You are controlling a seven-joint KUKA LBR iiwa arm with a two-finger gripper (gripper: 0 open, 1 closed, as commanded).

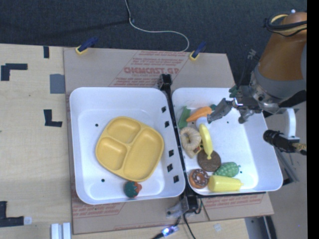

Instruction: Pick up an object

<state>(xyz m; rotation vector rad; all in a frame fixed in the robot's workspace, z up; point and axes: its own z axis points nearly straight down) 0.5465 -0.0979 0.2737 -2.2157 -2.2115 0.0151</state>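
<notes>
My gripper (232, 114) hangs over the upper part of the right bin (259, 148), open, with only white bin floor showing between its fingers. Its left finger (218, 113) lies just right of an orange carrot (199, 113) and a green pepper (184, 115). Below these lie a beige ring (190, 139), a yellow banana (206, 140), a brown cookie (208, 161), a green knobbly item (229, 170), a yellow piece (224, 183) and a chocolate doughnut (199, 178).
The left bin (82, 133) holds a yellow divided plate (130, 148) and a small green and red ball (132, 188). A black divider (172, 128) runs between the bins. The toys crowd the right bin's left half. A black fixture (279, 141) juts in at the right.
</notes>
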